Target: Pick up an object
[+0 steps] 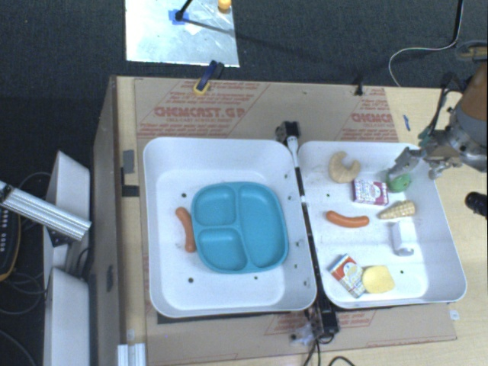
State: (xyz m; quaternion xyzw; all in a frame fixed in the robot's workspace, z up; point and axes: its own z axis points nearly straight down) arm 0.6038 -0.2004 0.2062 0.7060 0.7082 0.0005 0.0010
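Two white bins on cardboard-covered bench, dark floor beyond; end effector grip indiscernible.

Bright, even overhead light, soft shadows, mild glare on white bins, slightly grainy.

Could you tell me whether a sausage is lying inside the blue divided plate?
No, the sausage in the left bin lies on the bin floor beside the blue plate, at its left edge.

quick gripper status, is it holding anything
gripper: over the right bin's far edge, right by a green object; open or closed cannot be told, nor whether it holds it.
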